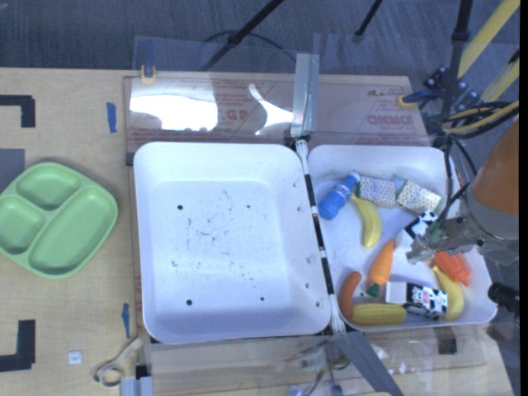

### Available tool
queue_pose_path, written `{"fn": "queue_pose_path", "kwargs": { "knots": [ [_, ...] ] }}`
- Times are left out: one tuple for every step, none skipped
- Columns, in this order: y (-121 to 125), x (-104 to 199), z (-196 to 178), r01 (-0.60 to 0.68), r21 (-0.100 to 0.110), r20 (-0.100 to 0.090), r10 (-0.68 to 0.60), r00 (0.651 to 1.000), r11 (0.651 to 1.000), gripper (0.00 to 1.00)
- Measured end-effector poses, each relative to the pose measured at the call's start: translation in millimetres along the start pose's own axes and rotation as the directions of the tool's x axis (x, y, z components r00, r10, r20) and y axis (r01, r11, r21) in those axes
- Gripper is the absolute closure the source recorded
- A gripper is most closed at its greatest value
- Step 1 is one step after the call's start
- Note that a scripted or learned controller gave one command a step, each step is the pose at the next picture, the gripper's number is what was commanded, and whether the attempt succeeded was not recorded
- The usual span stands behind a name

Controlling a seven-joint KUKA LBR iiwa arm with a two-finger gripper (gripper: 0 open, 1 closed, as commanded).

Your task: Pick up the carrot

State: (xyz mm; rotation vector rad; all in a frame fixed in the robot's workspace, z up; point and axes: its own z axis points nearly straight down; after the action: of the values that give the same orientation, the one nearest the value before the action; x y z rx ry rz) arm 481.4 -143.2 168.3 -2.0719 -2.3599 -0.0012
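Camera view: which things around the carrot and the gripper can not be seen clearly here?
- Gripper: small and blurred in the camera view; open or shut is unclear.
- Carrot: its lower end is too small to tell what it touches.
- Orange object: partly covered by the gripper; its kind is unclear.
- Arm: cut off at the right.

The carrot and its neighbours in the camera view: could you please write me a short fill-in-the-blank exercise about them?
1. The carrot lies in the ____ of the two white bins.
2. The colour of the bottle near the divider is ____.
3. The gripper hovers to the ____ of the carrot in the camera view.
4. The divided plate on the bench outside the bins is ____ in colour.

Missing words: right; blue; right; green.
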Motion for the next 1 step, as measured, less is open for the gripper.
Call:
{"fn": "queue_pose_path", "kwargs": {
  "knots": [
    [-0.2,0.1,0.6,0.000,0.001,0.000,0.000,1.000,1.000,0.00]
  ]
}}
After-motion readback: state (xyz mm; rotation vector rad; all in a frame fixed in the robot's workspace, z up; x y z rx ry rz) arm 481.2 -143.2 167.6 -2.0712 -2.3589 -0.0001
